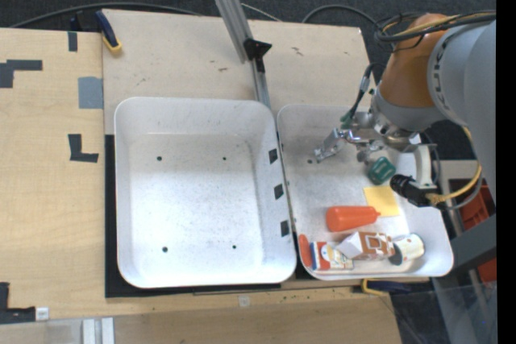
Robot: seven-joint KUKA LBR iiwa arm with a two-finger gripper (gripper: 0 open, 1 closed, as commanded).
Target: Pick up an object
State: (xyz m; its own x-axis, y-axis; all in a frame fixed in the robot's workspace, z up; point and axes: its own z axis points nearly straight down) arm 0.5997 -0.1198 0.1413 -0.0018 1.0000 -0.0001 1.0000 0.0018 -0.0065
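Below tool (pixel 328 149), orange object (pixel 351 217), apart

Two shallow white bins side by side on bench (pixel 193 52); in right bin (pixel 300 125): orange cone-shaped piece (pixel 351 217), yellow square pad (pixel 382 200) just behind.

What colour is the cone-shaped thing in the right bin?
Orange. The cone lies in the right bin, clearest in the camera view.
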